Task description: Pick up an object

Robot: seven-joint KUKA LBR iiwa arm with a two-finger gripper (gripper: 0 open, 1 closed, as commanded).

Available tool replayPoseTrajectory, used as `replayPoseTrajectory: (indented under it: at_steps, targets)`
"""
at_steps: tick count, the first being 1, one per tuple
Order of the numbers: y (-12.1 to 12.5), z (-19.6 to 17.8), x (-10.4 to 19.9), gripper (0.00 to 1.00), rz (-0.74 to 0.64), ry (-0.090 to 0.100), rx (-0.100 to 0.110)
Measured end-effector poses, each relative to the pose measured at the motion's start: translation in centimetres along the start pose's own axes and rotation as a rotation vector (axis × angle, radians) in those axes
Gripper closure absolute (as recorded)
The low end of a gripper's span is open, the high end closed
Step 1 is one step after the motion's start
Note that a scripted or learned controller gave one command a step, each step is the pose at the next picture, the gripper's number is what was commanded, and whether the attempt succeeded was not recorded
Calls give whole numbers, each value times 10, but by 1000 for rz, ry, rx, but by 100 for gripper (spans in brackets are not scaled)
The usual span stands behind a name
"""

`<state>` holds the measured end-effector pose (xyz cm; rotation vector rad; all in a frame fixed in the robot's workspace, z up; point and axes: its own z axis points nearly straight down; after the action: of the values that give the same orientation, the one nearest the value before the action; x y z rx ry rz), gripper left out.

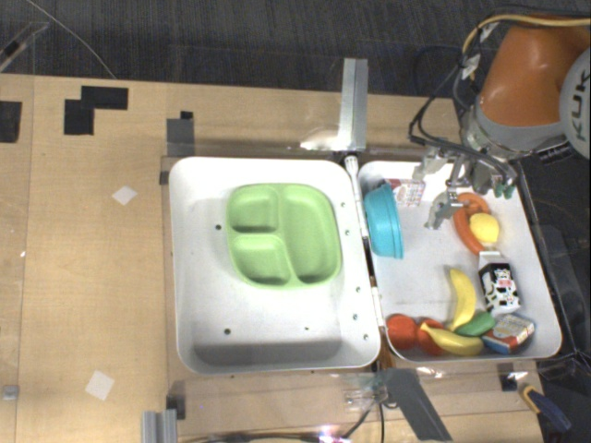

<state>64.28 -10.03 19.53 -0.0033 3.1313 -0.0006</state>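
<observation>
Two white bins sit on the surface; left bin [199,340] holds a green tray [282,233]. Claw [450,206] hangs over right bin [416,275] w/ fingers apart, gripping nothing (lemon [483,226] just beside it). Bananas [462,293] lie nearer the front.

Arm [531,72] cut off at the right edge — fingertips too small to resolve; orange toy [473,232] partly hidden beneath the gripper [452,201].
</observation>
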Motion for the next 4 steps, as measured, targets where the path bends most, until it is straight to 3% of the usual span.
replayPoseTrajectory:
  at_steps: [1,2,3,4]
  targets:
    - [-54,106,4,0,218,-4,2]
    - [2,104,90,0,112,-3,-1]
    - [-31,107,-3,0,143,9,-1]
    - [-37,105,77,0,225,-2,1]
